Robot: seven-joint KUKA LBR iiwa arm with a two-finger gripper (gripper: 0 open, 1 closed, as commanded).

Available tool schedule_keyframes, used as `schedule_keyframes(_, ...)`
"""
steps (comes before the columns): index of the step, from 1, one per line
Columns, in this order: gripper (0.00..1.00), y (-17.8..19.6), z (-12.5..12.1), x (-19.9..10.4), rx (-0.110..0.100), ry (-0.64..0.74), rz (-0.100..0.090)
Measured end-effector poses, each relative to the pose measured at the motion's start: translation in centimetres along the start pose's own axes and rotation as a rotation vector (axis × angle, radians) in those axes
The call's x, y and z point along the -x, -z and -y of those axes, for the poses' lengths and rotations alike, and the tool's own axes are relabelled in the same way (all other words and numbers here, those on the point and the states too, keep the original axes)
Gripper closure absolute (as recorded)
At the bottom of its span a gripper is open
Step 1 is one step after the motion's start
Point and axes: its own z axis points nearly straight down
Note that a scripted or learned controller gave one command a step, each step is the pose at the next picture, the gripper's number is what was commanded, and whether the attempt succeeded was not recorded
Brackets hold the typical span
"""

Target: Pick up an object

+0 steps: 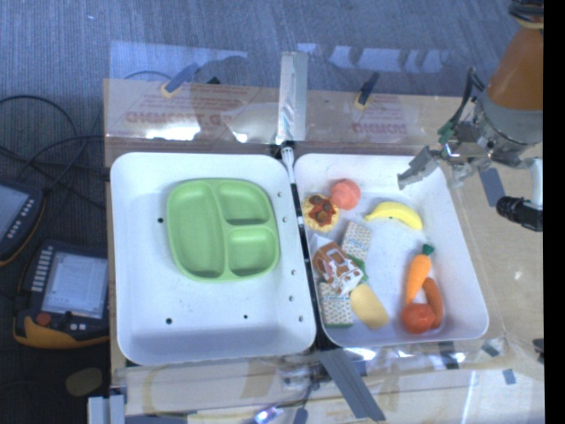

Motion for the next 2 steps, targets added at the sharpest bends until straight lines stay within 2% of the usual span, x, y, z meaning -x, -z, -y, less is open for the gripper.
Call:
schedule_keyframes(1, 0.00, -11.3, 0.4, -6.1, -0.002, -0.317, 0.000)
schedule_keyframes(2, 0.00, -16.3, -2.1, -3.6, 0.006, -0.142, 0.002)
